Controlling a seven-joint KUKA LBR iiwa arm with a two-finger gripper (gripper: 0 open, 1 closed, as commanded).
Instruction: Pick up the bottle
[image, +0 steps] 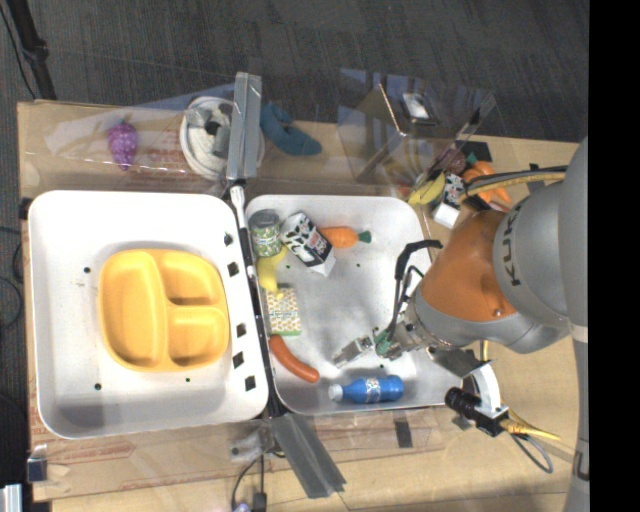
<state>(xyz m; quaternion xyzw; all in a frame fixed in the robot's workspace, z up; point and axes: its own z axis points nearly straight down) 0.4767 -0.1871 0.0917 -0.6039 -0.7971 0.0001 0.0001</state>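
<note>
The blue bottle (368, 390) lay on its side near the right bin's (385, 215) front edge (beside a sausage (293, 361)). The gripper (352, 350) hovered just above it — fingers spread, pinching nothing.

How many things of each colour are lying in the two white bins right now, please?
Yellow: 2, the divided tray and the banana
Orange: 2, the carrot and the sausage
Blue: 1, the bottle
Green: 1, the can
Black and white: 1, the carton
Patterned: 1, the sponge
Total: 8
</note>
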